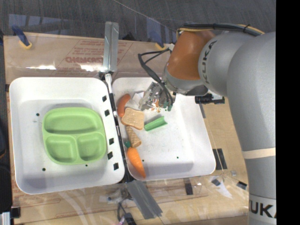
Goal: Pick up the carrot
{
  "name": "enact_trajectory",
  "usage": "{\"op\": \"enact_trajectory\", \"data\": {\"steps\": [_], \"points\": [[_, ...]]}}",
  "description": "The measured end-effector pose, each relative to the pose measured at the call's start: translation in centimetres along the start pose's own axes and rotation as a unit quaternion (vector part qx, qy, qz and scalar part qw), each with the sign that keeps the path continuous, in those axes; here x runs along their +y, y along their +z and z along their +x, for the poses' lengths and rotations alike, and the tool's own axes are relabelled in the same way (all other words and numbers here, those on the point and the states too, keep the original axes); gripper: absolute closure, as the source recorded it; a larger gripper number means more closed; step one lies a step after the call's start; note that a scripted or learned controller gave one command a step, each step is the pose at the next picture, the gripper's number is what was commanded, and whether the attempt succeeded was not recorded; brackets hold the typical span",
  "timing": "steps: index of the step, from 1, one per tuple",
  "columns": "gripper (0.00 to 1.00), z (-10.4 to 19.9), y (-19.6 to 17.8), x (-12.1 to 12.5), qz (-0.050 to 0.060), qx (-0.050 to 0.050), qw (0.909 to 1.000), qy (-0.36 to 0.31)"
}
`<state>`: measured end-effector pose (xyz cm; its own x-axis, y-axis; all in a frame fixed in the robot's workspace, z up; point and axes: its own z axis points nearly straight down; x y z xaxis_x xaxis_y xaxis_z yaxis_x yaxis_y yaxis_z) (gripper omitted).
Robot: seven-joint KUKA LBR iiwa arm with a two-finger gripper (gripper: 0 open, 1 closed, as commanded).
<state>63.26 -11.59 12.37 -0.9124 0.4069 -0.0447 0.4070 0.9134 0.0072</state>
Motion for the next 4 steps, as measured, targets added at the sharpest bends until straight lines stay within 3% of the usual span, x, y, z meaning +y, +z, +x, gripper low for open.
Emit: {"op": "enact_trajectory", "data": {"steps": [1, 2, 3, 4], "points": [[1.0, -1.3, 1.4, -1.1, 0.004, 0.021, 0.9735, 0.228], [1.0, -1.5, 0.2, -0.9, 0.004, 0.02, 0.9744, 0.224], [1.0, -4.4, 1.4, -4.9, -0.001, 0.022, 0.9995, 0.024], [1.0, 3.2, 2.6, -0.6, 0.002, 0.02, 0.9987, 0.048]]}}
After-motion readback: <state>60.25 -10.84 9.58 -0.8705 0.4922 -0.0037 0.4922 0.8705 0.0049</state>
